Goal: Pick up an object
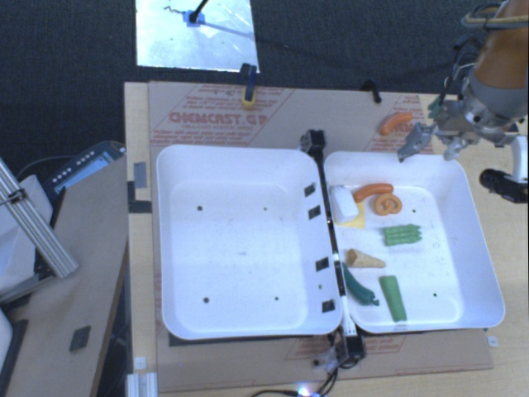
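Jaws (431,140) seemingly spread wide, holding nothing, above right bin's (471,190) far rim, near orange sausage (396,123).

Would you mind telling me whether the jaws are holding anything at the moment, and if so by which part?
Nothing is held. The gripper hangs open over the far rim of the right bin, with bare space between its jaws; the toy food lies loose in the bin.

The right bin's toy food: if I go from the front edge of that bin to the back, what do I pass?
Near to far: green stick → dark green pepper → cone → green bean bundle → orange ring → orange sausage. The white piece and yellow slice overlap, so I left them out.
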